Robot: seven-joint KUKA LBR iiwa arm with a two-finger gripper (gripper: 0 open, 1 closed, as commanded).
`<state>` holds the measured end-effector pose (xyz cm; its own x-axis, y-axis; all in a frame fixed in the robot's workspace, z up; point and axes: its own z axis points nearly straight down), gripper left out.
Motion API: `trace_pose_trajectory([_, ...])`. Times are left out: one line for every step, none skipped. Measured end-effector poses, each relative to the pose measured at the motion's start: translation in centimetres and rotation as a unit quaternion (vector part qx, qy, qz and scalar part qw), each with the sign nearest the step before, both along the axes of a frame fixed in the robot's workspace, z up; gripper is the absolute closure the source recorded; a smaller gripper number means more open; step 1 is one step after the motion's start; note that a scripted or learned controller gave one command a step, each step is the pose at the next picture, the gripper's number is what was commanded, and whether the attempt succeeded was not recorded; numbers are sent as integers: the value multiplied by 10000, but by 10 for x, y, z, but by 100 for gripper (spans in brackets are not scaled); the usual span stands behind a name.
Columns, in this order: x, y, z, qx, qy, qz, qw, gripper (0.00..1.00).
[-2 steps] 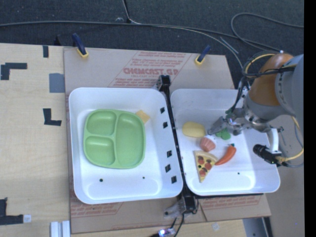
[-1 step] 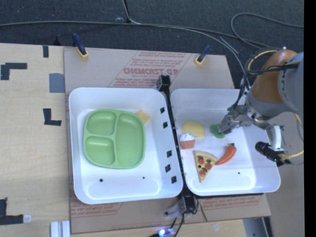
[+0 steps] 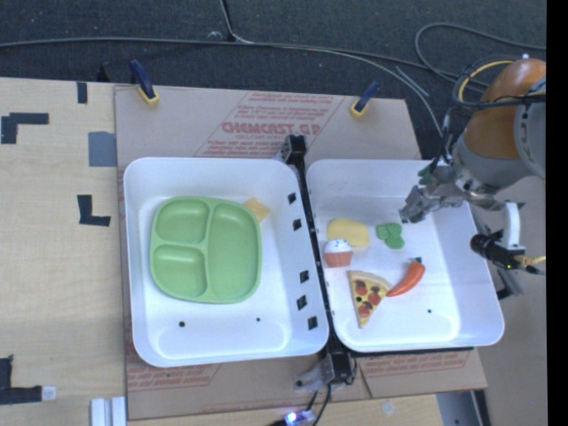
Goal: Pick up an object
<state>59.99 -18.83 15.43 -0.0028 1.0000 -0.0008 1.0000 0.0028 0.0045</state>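
Observation:
The right bin (image 3: 461, 322) holds a yellow toy (image 3: 348, 231), a small cupcake with a pink base (image 3: 337, 254), a green leafy piece (image 3: 390, 233), an orange-red chili pepper (image 3: 406, 280) and a pizza slice (image 3: 365, 295). My gripper (image 3: 414, 209) hangs over the upper right part of that bin, just above and to the right of the green piece. Nothing shows between its fingers.
The left bin (image 3: 151, 327) holds a green divided plate (image 3: 206, 248) and a small yellow piece (image 3: 256, 209) by the plate's upper right corner. A black divider (image 3: 306, 256) runs between the bins. Clamps (image 3: 142, 82) and cables lie at the back.

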Motion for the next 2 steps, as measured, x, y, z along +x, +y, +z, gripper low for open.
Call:
trace_pose_trajectory([4, 1, 64, -5, -7, -4, 10000, 100])
trace_pose_trajectory([4, 1, 69, 3, 20, -7, 10000, 100])
